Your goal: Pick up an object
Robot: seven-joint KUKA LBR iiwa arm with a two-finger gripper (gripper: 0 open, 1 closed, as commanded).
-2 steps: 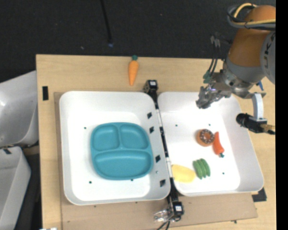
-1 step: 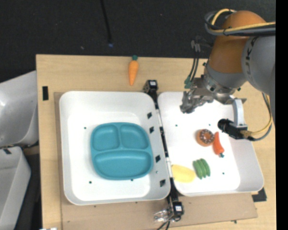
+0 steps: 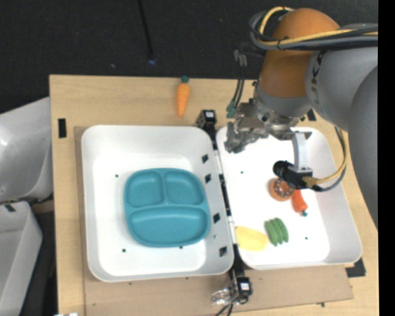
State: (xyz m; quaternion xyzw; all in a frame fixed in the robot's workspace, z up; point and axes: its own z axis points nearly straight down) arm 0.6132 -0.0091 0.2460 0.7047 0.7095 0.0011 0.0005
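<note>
The gripper (image 3: 240,140) is seen over the right bin's (image 3: 329,245) upper-left corner; whether it is open cannot be told. The toys lie toward the near right: a carrot (image 3: 299,201), nearest, then green piece (image 3: 276,231) and yellow piece (image 3: 251,238).

A light wooden worktop (image 3: 118,101) sits on a dark black floor (image 3: 85,25), with something white (image 3: 13,157) at 9 o'clock

Right bin (image 3: 329,242): yellow piece (image 3: 251,238), ridged green piece (image 3: 276,231) beside it, small orange carrot (image 3: 299,201), round brownish piece (image 3: 279,188)
</note>
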